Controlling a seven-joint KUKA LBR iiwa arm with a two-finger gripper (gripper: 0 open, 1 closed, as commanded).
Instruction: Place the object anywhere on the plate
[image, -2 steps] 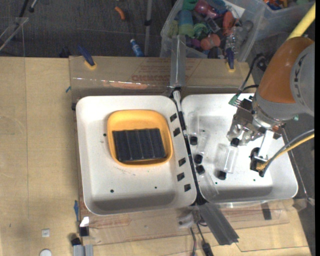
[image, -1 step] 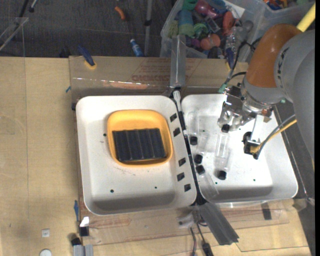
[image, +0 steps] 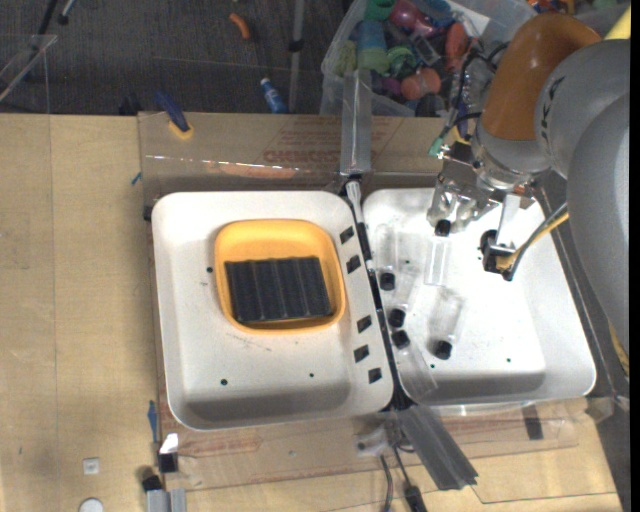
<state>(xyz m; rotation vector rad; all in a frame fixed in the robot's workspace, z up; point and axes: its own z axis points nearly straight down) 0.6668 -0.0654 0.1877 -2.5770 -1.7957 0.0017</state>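
Two white bins (image: 480, 375) side by side, clear tub of colourful toys (image: 410, 45) behind the bench

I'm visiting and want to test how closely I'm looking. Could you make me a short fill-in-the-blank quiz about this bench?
1. The plate in the left bin is ____ in colour.
2. The dark ridged block lies ____ the plate.
3. The gripper hangs over the ____ bin.
4. The band above the arm's wrist is ____.

Missing words: yellow; on; right; orange
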